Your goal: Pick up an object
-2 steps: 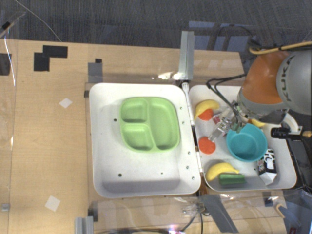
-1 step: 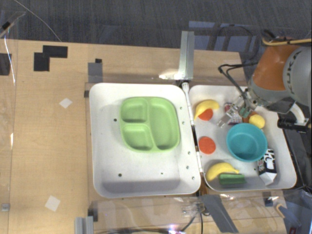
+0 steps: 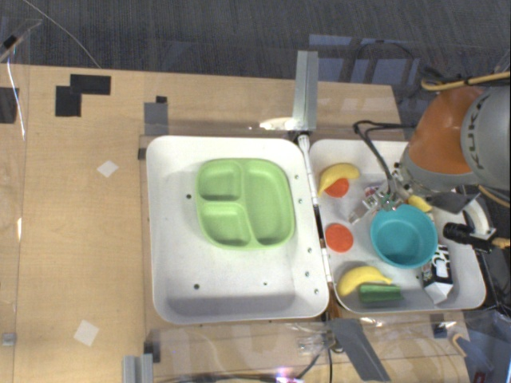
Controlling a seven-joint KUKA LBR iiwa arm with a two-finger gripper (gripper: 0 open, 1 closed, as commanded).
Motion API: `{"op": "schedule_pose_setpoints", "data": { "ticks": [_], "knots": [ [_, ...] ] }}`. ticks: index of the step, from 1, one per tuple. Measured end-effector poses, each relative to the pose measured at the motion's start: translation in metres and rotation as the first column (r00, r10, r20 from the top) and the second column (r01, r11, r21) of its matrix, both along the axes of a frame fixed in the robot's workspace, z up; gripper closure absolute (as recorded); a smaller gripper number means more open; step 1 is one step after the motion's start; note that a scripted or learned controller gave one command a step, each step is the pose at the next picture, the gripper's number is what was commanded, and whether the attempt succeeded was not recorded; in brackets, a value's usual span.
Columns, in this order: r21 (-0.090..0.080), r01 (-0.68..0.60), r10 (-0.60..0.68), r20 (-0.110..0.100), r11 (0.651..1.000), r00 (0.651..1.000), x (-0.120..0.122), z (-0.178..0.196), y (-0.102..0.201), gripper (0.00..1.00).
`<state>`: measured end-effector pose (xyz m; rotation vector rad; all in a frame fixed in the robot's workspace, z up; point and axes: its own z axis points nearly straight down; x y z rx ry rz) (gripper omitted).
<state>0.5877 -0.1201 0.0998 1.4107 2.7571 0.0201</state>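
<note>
My gripper [image 3: 378, 201] is low in the right bin [image 3: 351, 152], just above the upper-left rim of a teal bowl [image 3: 403, 238]. The grey arm with its orange band [image 3: 443, 138] comes in from the right and hides part of the bin's back right. Left of the gripper lies a yellow banana-like piece [image 3: 341, 171] with an orange-red round item [image 3: 338, 187] against it. A second orange-red disc [image 3: 339, 238] lies left of the bowl. Near the front sit another yellow piece [image 3: 361, 275] and a green block [image 3: 379, 294].
A black-and-white object [image 3: 437, 274] lies at the right bin's front right. The left bin [image 3: 172, 238] holds a light green divided plate [image 3: 243, 203]. A metal divider [image 3: 315, 214] runs between the bins. Cables [image 3: 375, 146] trail near the arm.
</note>
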Motion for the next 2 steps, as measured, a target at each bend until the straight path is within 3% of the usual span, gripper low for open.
{"op": "schedule_pose_setpoints", "data": {
  "ticks": [1,2],
  "knots": [
    [0.0,0.074,-0.074,0.001,0.997,0.997,-0.009,0.0,0.023,0.0],
    [0.011,0.206,-0.206,0.004,0.978,0.978,-0.034,-0.001,0.025,0.0]
  ]
}}
